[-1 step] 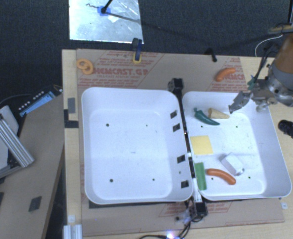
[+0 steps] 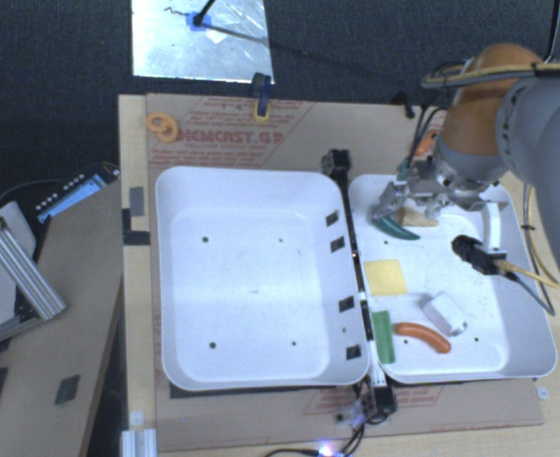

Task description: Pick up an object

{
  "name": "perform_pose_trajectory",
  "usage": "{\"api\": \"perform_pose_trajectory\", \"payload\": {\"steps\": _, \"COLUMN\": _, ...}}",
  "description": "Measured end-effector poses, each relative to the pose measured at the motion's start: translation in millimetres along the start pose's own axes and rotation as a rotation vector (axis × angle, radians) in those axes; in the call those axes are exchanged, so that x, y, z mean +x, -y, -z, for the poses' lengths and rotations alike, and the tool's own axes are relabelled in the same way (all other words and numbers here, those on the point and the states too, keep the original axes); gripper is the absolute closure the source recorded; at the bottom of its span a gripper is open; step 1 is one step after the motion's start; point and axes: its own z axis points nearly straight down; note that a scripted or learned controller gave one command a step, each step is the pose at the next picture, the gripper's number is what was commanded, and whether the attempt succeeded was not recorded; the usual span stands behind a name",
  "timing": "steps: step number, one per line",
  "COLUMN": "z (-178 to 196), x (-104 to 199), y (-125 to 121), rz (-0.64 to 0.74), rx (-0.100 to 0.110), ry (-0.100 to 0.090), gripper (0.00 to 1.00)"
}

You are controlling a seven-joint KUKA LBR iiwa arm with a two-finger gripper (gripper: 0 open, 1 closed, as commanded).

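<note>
1. Surface (image 2: 232,122): tan board with red print.
2. Left bin (image 2: 251,274) and right bin (image 2: 523,346): white, side by side, touching along the middle.
3. Orange ring (image 2: 162,126): far left corner.
4. Blue-and-yellow clip (image 2: 260,96): far edge.

A robotics lab: white bins (image 2: 251,184) on a cardboard-topped bench (image 2: 290,122), dark carpet (image 2: 51,65).

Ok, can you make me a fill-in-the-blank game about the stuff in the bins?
1. The square sponge is colored ____.
2. The long sausage-shaped toy is colored ____.
3. The gripper hangs over the ____ bin.
4. The strip by the divider is colored ____.

Missing words: yellow, orange, right, green
</note>
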Motion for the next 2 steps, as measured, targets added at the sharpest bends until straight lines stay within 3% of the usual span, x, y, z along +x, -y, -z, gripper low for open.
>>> {"api": "perform_pose_trajectory", "payload": {"steps": 1, "z": -48, "x": -26, "y": -15, "rz": -0.011, "rx": -0.002, "ry": 0.005, "gripper": 0.0}}
{"api": "perform_pose_trajectory", "payload": {"steps": 2, "z": -23, "x": -16, "y": -28, "rz": -0.006, "rx": -0.005, "ry": 0.003, "gripper": 0.0}}
